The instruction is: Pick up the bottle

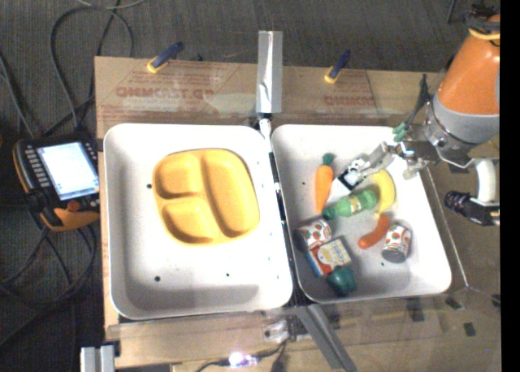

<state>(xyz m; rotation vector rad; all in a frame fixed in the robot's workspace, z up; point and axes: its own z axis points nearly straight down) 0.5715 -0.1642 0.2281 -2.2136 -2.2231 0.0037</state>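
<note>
here the gripper point(355, 172) hovers just above the bottle point(353, 204); finger state unclear, labels unreadable.

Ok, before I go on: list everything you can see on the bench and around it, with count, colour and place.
Shallow white plastic bins: 2, left and right, side by side.
Yellow divided plastic tray: 1, in the left bin.
Orange toy carrot with green top: 1, right bin, left part.
Small bottle with green cap: 1, green and yellowish, right bin centre, lying down.
Yellow rounded object: 1, beside the bottle.
Small orange-red sausage-shaped toy: 1, right bin.
Red-and-white can: 1, lower right.
Red-and-white cartons: 2, lower left.
Dark green object: 1, near front wall.
Blue-and-yellow clamps: 2, back of bench.
Handheld screen pendant: 1, left of bench.
Arm's gripper: 1, grey, above the bottle.
</note>
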